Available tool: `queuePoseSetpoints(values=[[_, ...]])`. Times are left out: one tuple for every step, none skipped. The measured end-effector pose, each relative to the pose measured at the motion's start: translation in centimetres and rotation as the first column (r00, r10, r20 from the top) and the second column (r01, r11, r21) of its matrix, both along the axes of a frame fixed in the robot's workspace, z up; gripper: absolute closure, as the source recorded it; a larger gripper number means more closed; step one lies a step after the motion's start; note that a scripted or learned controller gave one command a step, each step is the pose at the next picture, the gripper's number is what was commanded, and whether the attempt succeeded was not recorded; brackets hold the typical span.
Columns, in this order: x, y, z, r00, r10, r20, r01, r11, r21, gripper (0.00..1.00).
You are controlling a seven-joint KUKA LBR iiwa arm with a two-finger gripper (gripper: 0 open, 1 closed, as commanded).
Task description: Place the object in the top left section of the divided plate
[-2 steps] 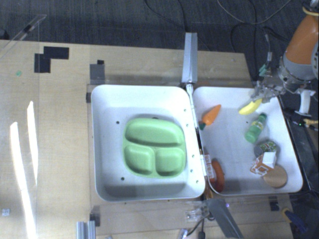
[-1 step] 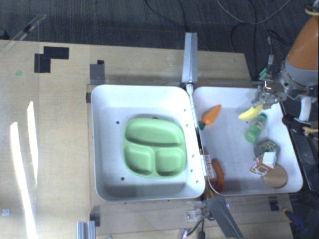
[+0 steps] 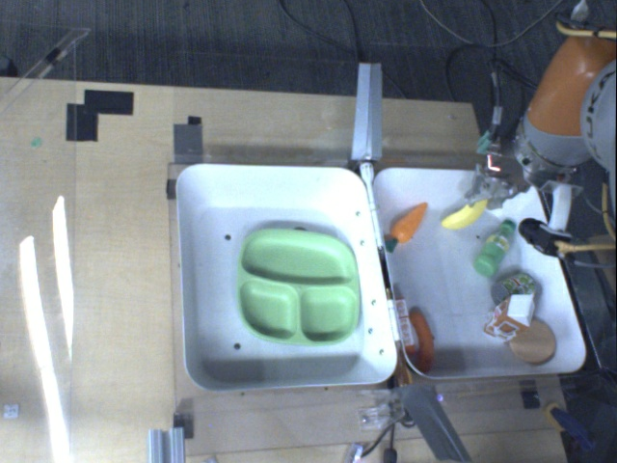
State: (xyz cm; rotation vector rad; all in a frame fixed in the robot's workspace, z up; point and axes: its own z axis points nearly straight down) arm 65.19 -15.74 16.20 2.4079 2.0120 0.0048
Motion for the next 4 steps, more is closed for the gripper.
queuePoseSetpoints(values=[[0.0,-1.6,-1.7,1.000,-0.019,0.003,0.019,1.000,-0.001,1.00],[1.6,-1.3,-3.8,0.953,0.302,0.002,-0.302,0.953,-0.005,1.00],[1.2,-1.7,-1.1,0.755,0.655,0.002,-0.655,0.755,-0.007,1.00],[-3.2,5.1,6.6,0.662,0.749,0.001,-0.749,0.662,-0.006,1.00]])
